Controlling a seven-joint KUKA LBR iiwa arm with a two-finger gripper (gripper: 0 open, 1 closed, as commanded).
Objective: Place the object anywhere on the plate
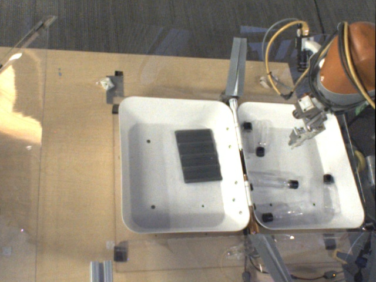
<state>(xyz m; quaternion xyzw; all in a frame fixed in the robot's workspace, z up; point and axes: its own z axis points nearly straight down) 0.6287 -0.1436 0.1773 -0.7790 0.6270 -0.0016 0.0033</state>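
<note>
A dark grey ridged plate (198,155) lies flat in the middle of the left bin (135,175). Several clear tubes with black caps lie in the right bin (346,210): one (274,182) near the middle, one (261,138) at the upper left, and one (294,210) along the front. My gripper (301,131) hangs over the upper right part of the right bin, apart from the tubes. I see no tube in it.
A grey metal bar (236,69) runs back from the seam between the bins. Yellow and black cables (276,46) loop behind the wrist. Loose black caps (328,179) sit in the right bin. Bare wooden bench (59,157) spreads to the left.
</note>
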